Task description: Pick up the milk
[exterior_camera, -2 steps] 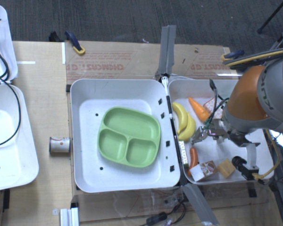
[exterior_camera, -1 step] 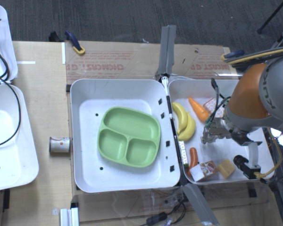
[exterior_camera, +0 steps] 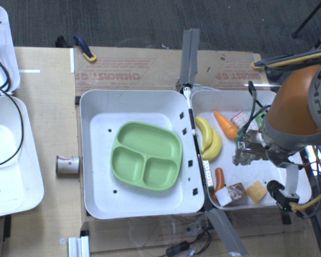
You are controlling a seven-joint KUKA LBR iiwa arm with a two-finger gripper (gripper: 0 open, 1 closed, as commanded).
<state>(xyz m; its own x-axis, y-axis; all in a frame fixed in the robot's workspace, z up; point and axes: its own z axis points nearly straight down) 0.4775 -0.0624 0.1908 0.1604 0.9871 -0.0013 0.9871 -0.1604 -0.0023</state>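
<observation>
A small white and brown carton, which looks like the milk (exterior_camera: 231, 193), lies on its side at the front left corner of the right bin (exterior_camera: 267, 167). My gripper (exterior_camera: 245, 154) hangs over the middle of that bin, behind and slightly right of the carton and apart from it. The orange band of the arm (exterior_camera: 297, 106) rises to its right. I see nothing held in the gripper.
Also in the right bin are two bananas (exterior_camera: 208, 138), a carrot (exterior_camera: 226, 123), a red and white packet (exterior_camera: 239, 118), a red sausage (exterior_camera: 219, 177) and a yellow cheese block (exterior_camera: 255, 191). The left bin (exterior_camera: 96, 159) holds a green divided plate (exterior_camera: 146, 156).
</observation>
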